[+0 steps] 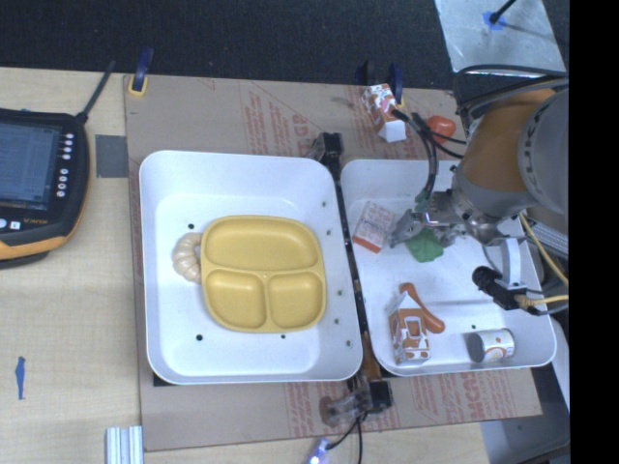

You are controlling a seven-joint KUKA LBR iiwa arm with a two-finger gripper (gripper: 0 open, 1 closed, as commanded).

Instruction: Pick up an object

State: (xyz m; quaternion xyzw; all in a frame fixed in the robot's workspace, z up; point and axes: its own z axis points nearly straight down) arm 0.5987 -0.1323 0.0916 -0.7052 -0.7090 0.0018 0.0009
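Observation:
My gripper point(418, 224) hangs low over the upper middle of the right bin point(542, 356). A small green object point(426, 249) lies directly beneath it, partly covered; I cannot tell whether they touch. To the left of the gripper lies a white and red packet point(370, 228). Nearer the front of the bin an orange sausage-shaped piece point(426, 313) rests against a small house-shaped carton point(409, 334), and a small can point(490, 346) lies on its side at the front right.
The left bin point(164, 191) holds a yellow divided plate point(263, 272) with a beige lump point(185, 256) at its left edge. Behind the bins lie a small carton point(381, 105) and an orange item point(441, 124). A control pendant point(34, 182) sits far left.

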